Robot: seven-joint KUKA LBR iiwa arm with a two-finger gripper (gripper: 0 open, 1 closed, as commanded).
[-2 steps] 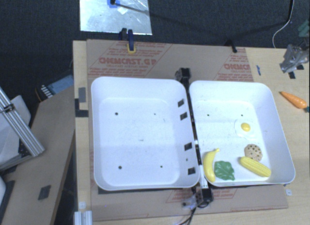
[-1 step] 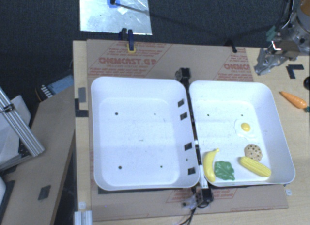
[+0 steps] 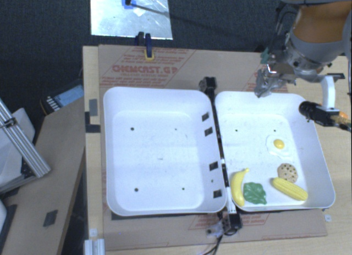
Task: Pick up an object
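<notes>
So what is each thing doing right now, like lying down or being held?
pincer: up above the far edge of the right bin, nothing seen in it
banana: lying in the right bin by the divider, touching the green leaf
green leaf: lying flat
fried egg: lying flat, on its own
cookie: lying flat, just above the corn
corn: lying on its side
right bin: holds all five foods
left bin: sitting beside it

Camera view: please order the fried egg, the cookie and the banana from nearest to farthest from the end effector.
The end effector hangs over the far edge of the right bin.
1. Fried egg, in the bin's middle right.
2. Cookie, nearer the front, just past the egg.
3. Banana, at the front left corner, beside the divider.
</notes>
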